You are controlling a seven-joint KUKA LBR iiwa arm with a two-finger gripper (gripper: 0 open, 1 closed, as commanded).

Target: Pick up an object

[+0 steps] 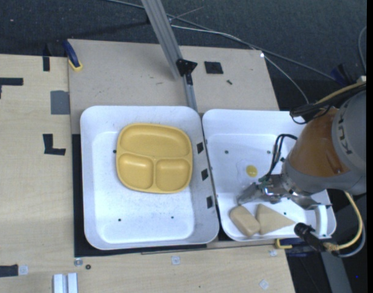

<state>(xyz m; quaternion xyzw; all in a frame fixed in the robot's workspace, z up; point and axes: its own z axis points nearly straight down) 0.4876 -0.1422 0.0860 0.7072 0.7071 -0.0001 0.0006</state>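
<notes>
Gripper (250, 194) sits low inside the right bin (235, 122), reaching in from the right edge of the camera view on the grey arm (351, 145) with its orange band (314, 151). Whether it is open or closed cannot be told from this slanted angle, and nothing can be seen clamped in it. Its tip lies just above and slightly left of the two pale tan pieces at the near side of that bin. One is a tan block (244, 220) with rounded ends; its long axis runs diagonally, from upper left near the gripper tip down toward the bin's near rim at lower right. Just beside it on the right, touching or nearly so, lies a tan wedge (273, 219), roughly triangular, with its narrow point at the upper left toward the gripper and its long side stretching rightward along the bin floor. A small yellow ball (251, 171) rests farther back in the same bin, apart from the tan pieces and just beyond the gripper. The left bin (94, 182) holds a yellow divided tray (154, 157) lying flat in its far half, with one large compartment on the far side and two smaller ones on the near side; its long axis runs left to right. A grey metal post (162, 23) slants across the bench behind the bins, its foot meeting the gap between them.
</notes>
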